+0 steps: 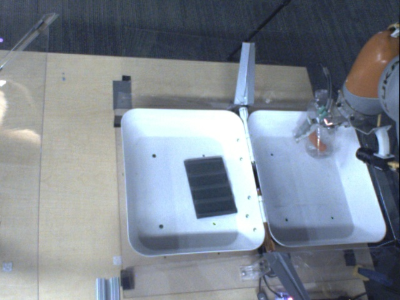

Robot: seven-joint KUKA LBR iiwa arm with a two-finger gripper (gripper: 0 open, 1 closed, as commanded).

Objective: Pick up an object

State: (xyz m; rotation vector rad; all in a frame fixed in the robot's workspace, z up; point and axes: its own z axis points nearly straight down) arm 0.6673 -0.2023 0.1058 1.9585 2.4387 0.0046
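Note:
A dark grey ribbed rectangular pad (210, 187) lies flat near the middle of the left bin (137, 167). A small orange-red object (320, 144) sits at the far side of the right bin (350, 224), close to the back wall. My gripper (318, 127) hangs directly over that orange-red object, at the end of the grey arm with the orange band (373, 61) that comes in from the right. The gripper's clear parts blur into the white bin floor, so I cannot tell if it touches the object.
A metal divider post (245, 74) rises behind the seam between the two bins. Black cabling and fittings (378, 152) crowd the right bin's right rim. The wooden bench (62, 167) extends to the left.

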